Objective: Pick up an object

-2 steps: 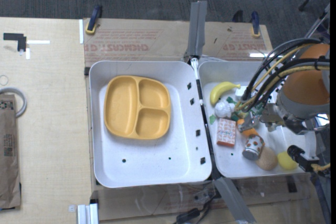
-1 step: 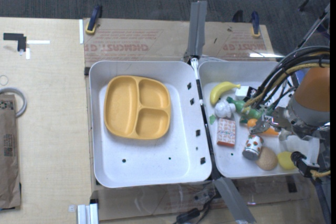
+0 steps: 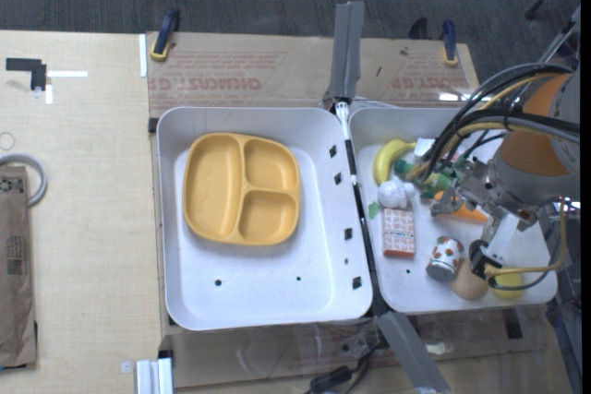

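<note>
My gripper [image 3: 443,191] hangs over the middle of the right bin [image 3: 406,292], under a bundle of cables. Just left of it lie a banana [image 3: 390,160] and a small white lump [image 3: 394,194]. An orange thing [image 3: 468,213] shows partly from beneath the gripper. Nearer the front lie a red and white carton [image 3: 398,232], a spotted cup [image 3: 444,257] on its side and a tan round thing [image 3: 469,283]. Nothing can be seen held between the fingers.
The left bin [image 3: 185,291] bears a yellow divided plate [image 3: 242,189]. A grey divider [image 3: 349,171] runs between the bins. Beyond them lies cardboard [image 3: 240,74] held by blue clamps. A brown paper bag [image 3: 14,263] lies on the bench far left.
</note>
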{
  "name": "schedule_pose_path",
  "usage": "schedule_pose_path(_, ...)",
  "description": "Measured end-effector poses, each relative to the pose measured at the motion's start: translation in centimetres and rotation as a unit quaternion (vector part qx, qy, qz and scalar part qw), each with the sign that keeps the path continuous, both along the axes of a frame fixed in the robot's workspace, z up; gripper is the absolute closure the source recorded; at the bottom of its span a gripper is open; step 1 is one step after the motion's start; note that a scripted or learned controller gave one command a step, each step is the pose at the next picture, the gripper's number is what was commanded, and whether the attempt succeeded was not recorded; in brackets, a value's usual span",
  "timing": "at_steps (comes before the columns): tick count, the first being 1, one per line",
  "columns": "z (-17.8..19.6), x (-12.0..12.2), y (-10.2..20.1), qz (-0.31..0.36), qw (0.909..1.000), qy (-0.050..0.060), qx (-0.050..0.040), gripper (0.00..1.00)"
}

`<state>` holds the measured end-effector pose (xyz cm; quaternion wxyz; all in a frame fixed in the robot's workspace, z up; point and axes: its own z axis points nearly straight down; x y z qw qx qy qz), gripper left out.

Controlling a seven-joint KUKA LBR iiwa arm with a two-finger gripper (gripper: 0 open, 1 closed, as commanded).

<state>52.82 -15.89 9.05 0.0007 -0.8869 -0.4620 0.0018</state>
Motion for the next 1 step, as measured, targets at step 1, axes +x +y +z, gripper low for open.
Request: schedule_pose_path(1, 0.04, 2.68, -1.67, -0.205, 0.9788, 0.000, -0.0012, 0.00)
